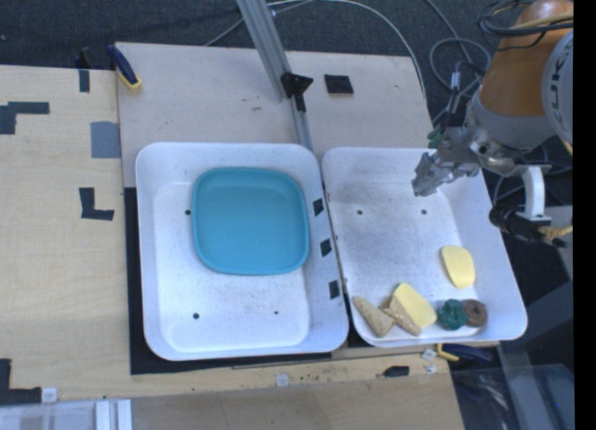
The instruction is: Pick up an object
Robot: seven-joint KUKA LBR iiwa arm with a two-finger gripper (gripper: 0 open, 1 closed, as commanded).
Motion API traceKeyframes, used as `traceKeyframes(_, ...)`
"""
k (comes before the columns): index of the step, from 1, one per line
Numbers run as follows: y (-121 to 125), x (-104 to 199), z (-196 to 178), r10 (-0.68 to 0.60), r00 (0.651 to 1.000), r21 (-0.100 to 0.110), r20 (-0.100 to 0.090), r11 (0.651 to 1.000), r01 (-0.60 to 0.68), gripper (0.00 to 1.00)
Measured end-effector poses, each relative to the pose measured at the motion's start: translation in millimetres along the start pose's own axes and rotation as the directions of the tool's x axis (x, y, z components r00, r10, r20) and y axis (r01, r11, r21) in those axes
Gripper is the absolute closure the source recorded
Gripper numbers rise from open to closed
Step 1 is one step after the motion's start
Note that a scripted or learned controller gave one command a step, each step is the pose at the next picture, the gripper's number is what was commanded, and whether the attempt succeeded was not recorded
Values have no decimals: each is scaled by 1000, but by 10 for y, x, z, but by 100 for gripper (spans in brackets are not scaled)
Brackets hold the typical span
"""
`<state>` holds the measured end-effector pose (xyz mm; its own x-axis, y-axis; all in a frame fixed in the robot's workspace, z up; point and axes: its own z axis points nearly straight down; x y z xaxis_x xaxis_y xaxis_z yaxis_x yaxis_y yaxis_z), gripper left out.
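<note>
Bench with two white bins: your gripper (426, 183) hovers over the right bin's (372, 223) far end, can't tell its state. Nothing picked yet. Nearest candidate, yellow piece (457, 265), lies below it toward the camera; grasp remains.

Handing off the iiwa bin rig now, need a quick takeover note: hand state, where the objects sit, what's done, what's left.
Hand: over the upper right part of the right bin, nothing seen held; open or shut not readable from this angle.
Objects: all in the right bin's lower right corner. Yellow oval piece sits alone; below it, clustered, a yellow wedge, tan bread-like pieces, a green item and a small brown ring.
Left bin: holds a blue plate.
Done: nothing picked.
Left: move down to the corner, grasp one object, lift.
</note>
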<state>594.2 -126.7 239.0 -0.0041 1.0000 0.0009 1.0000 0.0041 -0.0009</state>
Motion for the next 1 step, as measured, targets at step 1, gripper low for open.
traceKeyframes(1,-144,523,-71,0,1000,-1,0,1000,0,100)
